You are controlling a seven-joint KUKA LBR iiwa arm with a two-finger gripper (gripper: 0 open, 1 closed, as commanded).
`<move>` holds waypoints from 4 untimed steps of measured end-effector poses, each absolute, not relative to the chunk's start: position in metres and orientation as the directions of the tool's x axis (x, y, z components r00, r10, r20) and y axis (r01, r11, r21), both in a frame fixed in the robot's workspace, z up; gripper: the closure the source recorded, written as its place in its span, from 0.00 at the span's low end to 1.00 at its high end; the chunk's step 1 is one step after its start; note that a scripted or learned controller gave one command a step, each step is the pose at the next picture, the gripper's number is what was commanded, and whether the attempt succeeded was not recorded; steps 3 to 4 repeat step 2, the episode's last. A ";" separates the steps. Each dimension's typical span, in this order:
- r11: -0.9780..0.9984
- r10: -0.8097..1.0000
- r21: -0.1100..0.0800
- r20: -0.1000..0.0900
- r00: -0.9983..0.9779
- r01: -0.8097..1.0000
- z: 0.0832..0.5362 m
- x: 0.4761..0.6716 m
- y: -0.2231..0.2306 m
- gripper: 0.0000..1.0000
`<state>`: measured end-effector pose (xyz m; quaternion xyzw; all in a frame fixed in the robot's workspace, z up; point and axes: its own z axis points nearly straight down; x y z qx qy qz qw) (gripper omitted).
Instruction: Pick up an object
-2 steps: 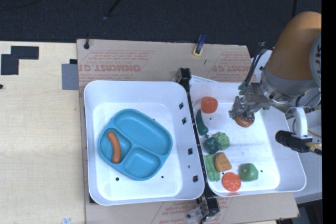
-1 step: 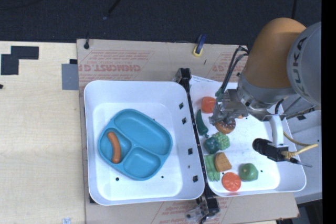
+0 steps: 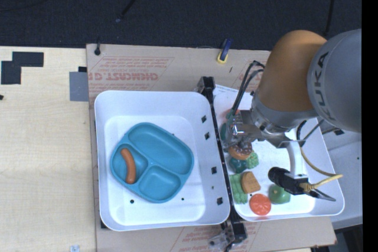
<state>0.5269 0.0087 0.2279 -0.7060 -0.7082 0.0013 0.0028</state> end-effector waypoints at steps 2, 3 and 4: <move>0.001 1.000 -0.002 0.001 -0.001 1.000 0.238 0.513 0.061 1.00; 0.001 1.000 -0.002 0.001 -0.001 1.000 0.238 0.513 0.061 1.00; 0.001 1.000 -0.002 0.001 -0.001 1.000 0.238 0.513 0.061 1.00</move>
